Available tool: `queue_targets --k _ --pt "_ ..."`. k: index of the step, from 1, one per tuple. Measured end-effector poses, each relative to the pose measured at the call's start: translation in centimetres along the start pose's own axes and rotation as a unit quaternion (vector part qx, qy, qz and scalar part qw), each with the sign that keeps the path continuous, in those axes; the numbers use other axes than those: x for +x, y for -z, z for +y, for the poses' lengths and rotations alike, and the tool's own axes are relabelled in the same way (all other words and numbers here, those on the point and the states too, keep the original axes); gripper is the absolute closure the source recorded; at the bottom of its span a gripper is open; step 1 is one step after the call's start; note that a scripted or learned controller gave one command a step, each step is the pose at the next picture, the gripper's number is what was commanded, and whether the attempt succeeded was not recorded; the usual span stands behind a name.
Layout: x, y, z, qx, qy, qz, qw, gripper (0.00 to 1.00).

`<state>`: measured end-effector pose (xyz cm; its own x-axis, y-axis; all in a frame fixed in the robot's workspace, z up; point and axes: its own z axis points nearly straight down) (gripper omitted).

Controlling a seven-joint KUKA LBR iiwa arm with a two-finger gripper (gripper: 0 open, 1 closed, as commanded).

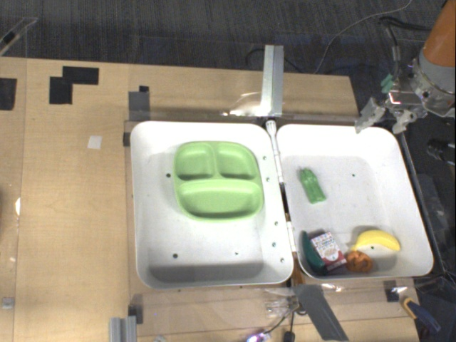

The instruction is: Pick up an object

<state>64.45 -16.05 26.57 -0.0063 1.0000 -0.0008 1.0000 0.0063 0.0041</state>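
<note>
The gripper (382,117), its state impossible to tell, hovers at two o'clock; the light, stiff green bottle (311,186) suits a mid-body grasp.

No legible text, even on the small printed carton (326,246).

Light is even and fairly bright across the bench (64,212), soft rather than harsh, while the floor toward twelve o'clock stays dim and grainy. The left bin (153,262) carries a grey shadow along its six o'clock wall, and the right bin (356,155) shades at its six o'clock corner. The white plastic runs close to overexposed, flattening its detail. A pale glare patch sits on the bench at about twelve o'clock of the left bin. Overall sharpness is modest; small items look soft and edges slightly smeared.
</note>
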Motion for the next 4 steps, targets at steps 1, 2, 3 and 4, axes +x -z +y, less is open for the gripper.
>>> queue_targets --k 1,2,3,4 --pt "2.0 -9.3 0.9 0.0 0.104 0.0 0.9946 0.0" --pt "6.2 -17.2 1.7 -0.002 0.191 0.0 0.9815 0.0" --pt "3.9 -16.2 2.5 0.001 0.22 0.001 0.9756 0.0" --pt "6.4 -17.6 -0.9 -0.004 0.139 -0.001 0.9903 0.0"
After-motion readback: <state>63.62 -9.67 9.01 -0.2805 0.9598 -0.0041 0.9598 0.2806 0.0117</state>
